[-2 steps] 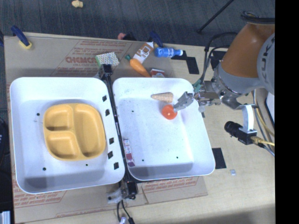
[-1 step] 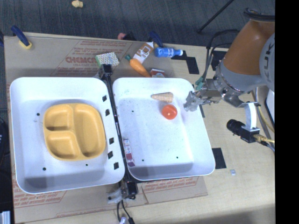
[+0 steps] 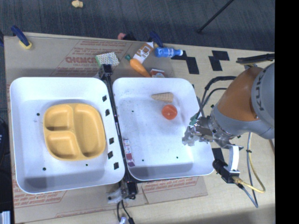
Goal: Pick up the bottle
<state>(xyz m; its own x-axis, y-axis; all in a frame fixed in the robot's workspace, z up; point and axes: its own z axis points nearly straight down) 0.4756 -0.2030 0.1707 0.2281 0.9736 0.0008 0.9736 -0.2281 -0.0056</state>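
**Pincer was parked at the wrong edge, bottle was outside the bins**

Heads up on what you had in this shot. The arm (image 3: 243,104) came in from the right and its pincer (image 3: 196,135) sat low over the near-right rim of the right bin (image 3: 154,169). I couldn't tell whether it was spread or pressed together, too blurry and jumbled down there, and nothing showed between its tips.

Biggest to smallest: two white bins, the right one under the pincer, the left bin (image 3: 23,139) well off to its left. One yellow divided tray (image 3: 74,129) lay in that left bin. One bottle (image 3: 141,53), the white one with the orange label, lay on the cardboard beyond the far rim of the right bin, well apart from the pincer, up and to its left. Just beside it were one orange carrot-looking thing (image 3: 139,67) and one blue item (image 3: 167,52). Inside the right bin, near the pincer, were one tan cone (image 3: 162,96) and one red-orange ball (image 3: 169,111).

My guess at what could've gone wrong: a close here would've caught air or the bin wall. Reaching for the bottle meant crossing the rim, and with the carrot thing crowding it you could've nudged it away or grabbed the wrong piece. It also lay on its side, so it might've rolled.
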